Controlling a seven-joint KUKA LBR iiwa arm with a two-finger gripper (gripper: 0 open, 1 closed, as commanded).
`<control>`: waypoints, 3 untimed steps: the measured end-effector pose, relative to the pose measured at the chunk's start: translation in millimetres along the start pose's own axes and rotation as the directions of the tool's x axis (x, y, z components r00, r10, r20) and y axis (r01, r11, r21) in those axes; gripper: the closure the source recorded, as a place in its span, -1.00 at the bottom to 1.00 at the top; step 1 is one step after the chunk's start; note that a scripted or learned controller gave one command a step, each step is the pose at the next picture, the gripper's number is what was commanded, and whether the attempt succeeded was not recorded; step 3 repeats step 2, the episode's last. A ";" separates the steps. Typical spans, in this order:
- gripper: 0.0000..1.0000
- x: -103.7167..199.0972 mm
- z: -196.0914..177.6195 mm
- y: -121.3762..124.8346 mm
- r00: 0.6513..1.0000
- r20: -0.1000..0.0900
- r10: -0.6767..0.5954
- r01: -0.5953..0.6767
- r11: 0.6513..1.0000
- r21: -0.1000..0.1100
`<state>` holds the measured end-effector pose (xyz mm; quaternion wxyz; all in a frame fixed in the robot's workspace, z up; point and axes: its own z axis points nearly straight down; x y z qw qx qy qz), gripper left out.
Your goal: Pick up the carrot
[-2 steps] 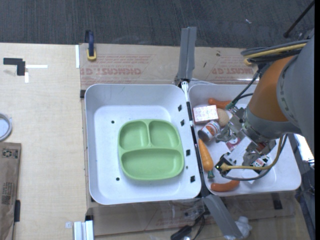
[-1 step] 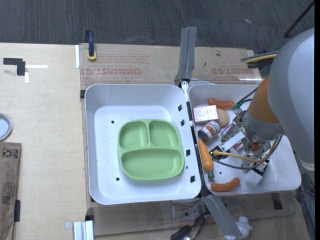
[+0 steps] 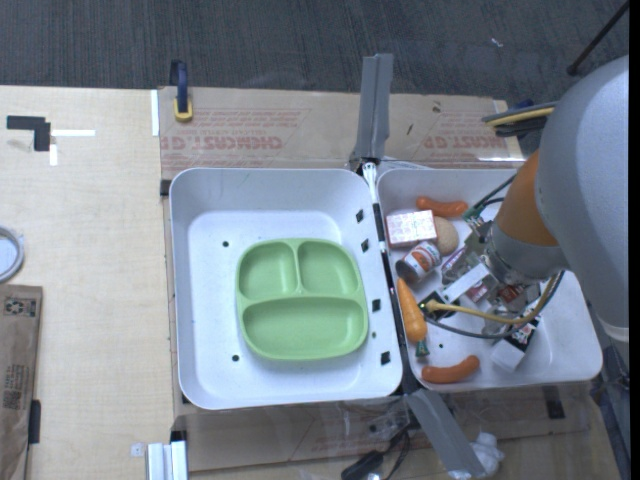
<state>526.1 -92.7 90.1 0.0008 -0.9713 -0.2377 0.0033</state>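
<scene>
1. Two white bins sit side by side on the wooden surface [image 3: 90, 228]. The left bin [image 3: 200, 268] holds a green divided plate [image 3: 300, 300], three compartments, lying flat near the bin's middle.
2. The right bin [image 3: 570, 353] is cluttered. The carrot [image 3: 410, 310] lies along its left wall, orange, long axis running roughly up and down the view, green stub at the near end.
3. Other items in the right bin: a sausage-shaped orange piece [image 3: 450, 370] near the front edge, another orange piece [image 3: 443, 207] near the back, a small pink and white box [image 3: 410, 227], a pale rounded item [image 3: 446, 236] beside the box, a small can [image 3: 421, 259] in front of them.
4. The grey arm [image 3: 595, 178] comes in from the right, orange band [image 3: 522, 213] above the wrist, hanging low over the bin's middle.
5. Claw [image 3: 480, 293] sits just right of the carrot, amid wires and a yellow cable. Cannot tell how its fingers stand; too much clutter. Carrot lies on the bin floor, not lifted.
</scene>
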 end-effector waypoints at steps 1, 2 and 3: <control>1.00 -1.3 -7.7 0.0 1.000 0.005 -0.003 0.003 1.000 0.003; 1.00 19.6 -100.3 -93.4 0.996 -0.001 0.089 -0.089 0.996 -0.001; 1.00 19.6 -100.3 -93.4 0.996 -0.001 0.089 -0.089 0.996 -0.001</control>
